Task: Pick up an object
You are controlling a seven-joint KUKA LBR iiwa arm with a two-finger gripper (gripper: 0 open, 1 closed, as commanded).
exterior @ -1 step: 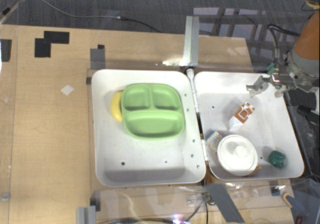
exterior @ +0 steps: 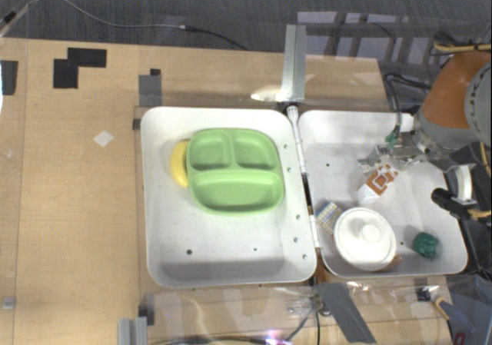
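No text, brand, number or sign can be read anywhere on the bench. The small white packet with orange-brown print, lying in the right white bin, bears a squarish orange mark, but it is too small and blurred to make out as letters. The small box with a blue and pale checkered pattern, just beside the round white lidded container, shows only a pattern, no legible wording. The black rectangular patches on the tan wooden benchtop carry no characters.
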